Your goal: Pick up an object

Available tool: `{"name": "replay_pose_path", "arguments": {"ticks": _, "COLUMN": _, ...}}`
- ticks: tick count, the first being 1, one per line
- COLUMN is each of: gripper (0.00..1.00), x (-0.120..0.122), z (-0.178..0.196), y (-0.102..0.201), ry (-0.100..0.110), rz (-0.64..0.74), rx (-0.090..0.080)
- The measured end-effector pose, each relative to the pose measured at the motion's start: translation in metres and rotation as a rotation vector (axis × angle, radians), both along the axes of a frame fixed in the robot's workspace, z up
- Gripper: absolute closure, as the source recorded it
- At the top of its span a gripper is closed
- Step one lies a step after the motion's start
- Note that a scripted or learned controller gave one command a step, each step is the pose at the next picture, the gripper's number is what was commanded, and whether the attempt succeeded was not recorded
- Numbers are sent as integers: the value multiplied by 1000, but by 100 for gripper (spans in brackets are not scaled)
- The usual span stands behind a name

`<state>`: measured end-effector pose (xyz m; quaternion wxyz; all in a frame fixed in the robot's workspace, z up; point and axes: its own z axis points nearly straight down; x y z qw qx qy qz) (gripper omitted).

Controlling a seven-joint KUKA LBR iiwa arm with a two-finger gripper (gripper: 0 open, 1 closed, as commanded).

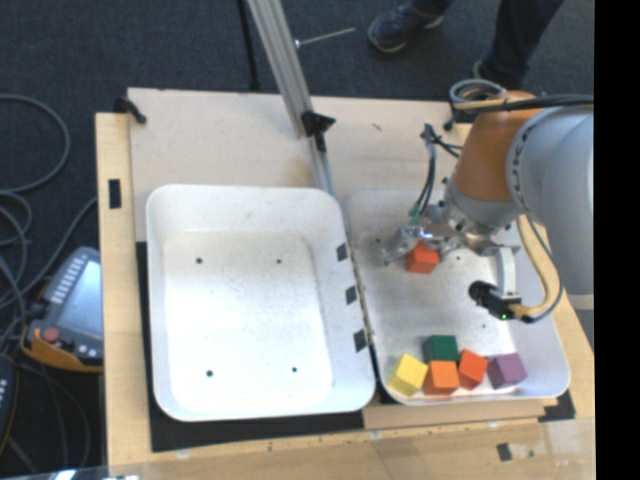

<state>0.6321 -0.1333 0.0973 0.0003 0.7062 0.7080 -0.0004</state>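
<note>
An orange-red block (424,260) lies in the upper middle of the right bin (385,218). My gripper (419,242) hangs directly over it, its metal tip touching or just above the block's top edge and hiding part of it. Along the bin's front edge sit several more blocks: green (440,348), yellow (409,373), orange (441,376), red-orange (472,368) and purple (506,369). The grey arm with its orange band (485,163) reaches in from the right, covering the bin's far right corner.
The left bin (250,298) stands beside the right one, their rims meeting at the middle. A slanted aluminium post (290,68) rises behind the bins. A person's feet (400,23) stand on the floor beyond the bench. A teach pendant (70,303) lies left of the bench.
</note>
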Motion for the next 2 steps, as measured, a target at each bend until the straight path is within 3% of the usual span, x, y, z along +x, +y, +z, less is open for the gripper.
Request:
{"name": "replay_pose_path", "arguments": {"ticks": 1, "gripper": 100, "x": 2, "z": 11, "y": -2, "ry": -6, "rz": -5, "rx": 0}}
{"name": "replay_pose_path", "arguments": {"ticks": 2, "gripper": 100, "x": -39, "z": 104, "y": 82, "ry": -7, "rz": 6, "rx": 4}}
